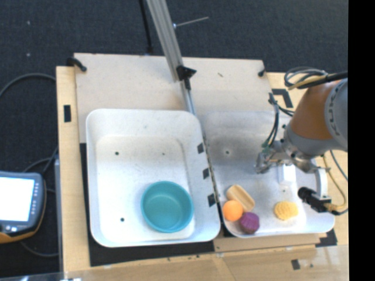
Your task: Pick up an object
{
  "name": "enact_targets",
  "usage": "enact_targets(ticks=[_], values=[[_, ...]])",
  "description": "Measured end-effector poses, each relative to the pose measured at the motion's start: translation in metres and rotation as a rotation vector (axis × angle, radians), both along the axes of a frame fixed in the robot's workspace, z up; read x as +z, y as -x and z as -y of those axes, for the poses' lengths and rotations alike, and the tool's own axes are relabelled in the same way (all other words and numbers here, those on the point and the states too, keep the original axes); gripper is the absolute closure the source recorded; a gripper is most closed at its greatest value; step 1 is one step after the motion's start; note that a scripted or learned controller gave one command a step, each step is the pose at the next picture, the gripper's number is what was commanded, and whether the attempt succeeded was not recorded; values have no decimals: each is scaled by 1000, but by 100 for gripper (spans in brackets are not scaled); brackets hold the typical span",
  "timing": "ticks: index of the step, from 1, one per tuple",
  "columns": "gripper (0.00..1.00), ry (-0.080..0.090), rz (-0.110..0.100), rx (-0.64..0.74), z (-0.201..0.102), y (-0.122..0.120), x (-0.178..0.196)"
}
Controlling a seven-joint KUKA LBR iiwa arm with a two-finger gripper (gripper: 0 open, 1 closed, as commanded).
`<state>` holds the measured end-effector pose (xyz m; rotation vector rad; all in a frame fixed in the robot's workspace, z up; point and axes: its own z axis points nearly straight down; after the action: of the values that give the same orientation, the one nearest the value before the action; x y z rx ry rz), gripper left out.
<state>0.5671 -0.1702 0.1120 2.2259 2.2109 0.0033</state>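
The arm's wrist hid much of the gripper (285, 170) over the right bin (234, 134); whether its fingers were apart or together could not be told. Near it lay 4 objects: a tan piece (241, 196), an orange ball (232, 210), a purple lump (250, 222) and a yellow object (286, 210). The left bin (111, 133) held a teal bowl (167, 206). Dark carpet (70, 16) surrounded the bench (135, 81).

i'm looking down on dark carpet (70, 16) lying around a pale wooden bench (146, 81). a metal pole (167, 34) is slanting across it, cables (23, 86) are trailing left, and a handheld screen (17, 206) is glowing.
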Motion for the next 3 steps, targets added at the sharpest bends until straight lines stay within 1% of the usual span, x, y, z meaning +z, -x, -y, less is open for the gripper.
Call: enact_targets(ticks=[1, 2, 3], values=[[100, 1, 4, 4, 4, -1, 64], [100, 1, 4, 10, 2, 3, 127], [100, 0, 0, 10, 4, 2, 154]])
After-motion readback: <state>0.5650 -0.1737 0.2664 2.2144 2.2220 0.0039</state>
